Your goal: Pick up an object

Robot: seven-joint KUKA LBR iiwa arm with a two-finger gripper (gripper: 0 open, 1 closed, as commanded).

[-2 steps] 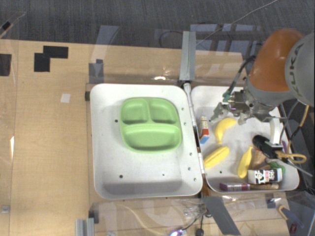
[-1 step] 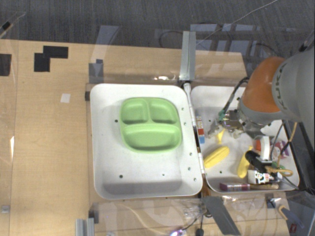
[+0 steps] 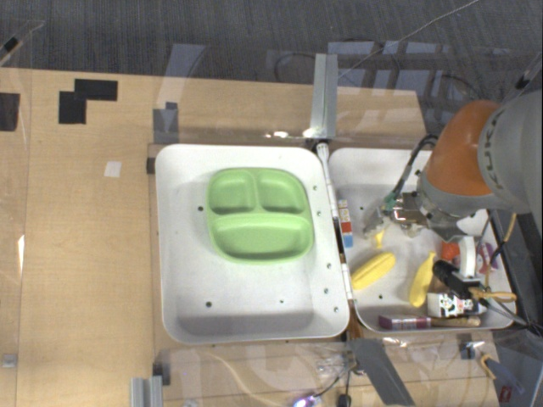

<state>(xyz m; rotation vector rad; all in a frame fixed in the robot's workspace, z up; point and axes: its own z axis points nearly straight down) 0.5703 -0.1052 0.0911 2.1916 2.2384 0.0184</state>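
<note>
Yellow plastic corn cob and yellow banana-shaped toy lie loose in the right white bin, nothing picked yet. Just beyond, the gripper hangs low over the bin floor, honestly can't tell its state. Green divided plate sits in the left bin.

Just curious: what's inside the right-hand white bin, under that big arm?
In the right bin: a corn cob, a banana, a marker and small toys. The arm hides whatever lies beneath it.
</note>
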